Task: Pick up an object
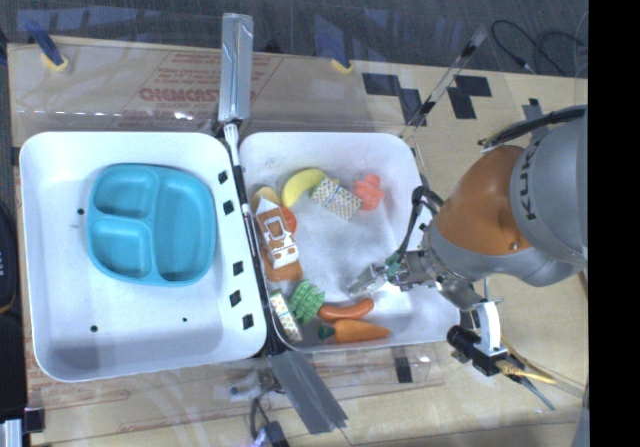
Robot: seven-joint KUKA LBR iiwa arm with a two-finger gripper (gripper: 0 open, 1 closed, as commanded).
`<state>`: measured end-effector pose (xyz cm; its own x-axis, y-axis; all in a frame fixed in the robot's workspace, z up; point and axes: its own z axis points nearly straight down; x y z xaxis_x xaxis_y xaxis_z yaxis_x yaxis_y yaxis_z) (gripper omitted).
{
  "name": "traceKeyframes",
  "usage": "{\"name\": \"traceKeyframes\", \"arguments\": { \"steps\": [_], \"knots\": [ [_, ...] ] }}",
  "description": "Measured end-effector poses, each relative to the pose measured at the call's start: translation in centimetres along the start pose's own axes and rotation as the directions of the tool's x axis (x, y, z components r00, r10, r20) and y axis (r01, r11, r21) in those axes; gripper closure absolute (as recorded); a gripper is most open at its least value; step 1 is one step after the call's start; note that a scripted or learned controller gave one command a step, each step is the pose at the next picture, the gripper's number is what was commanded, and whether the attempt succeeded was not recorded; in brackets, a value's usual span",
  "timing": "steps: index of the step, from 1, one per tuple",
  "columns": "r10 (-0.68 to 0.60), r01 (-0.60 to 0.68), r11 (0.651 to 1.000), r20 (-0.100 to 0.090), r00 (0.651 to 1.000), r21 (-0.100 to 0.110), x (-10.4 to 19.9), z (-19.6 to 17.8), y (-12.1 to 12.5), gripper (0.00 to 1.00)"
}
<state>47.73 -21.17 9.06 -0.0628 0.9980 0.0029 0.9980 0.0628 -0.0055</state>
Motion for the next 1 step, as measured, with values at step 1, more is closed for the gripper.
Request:
{"name": "traceKeyframes", "arguments": {
  "steps": [1],
  "knots": [
    [0.035, -0.035, 0.999, 0.001, 0.999, -0.002, 3.53, 0.02, 9.23, 0.0]
  ]
}}
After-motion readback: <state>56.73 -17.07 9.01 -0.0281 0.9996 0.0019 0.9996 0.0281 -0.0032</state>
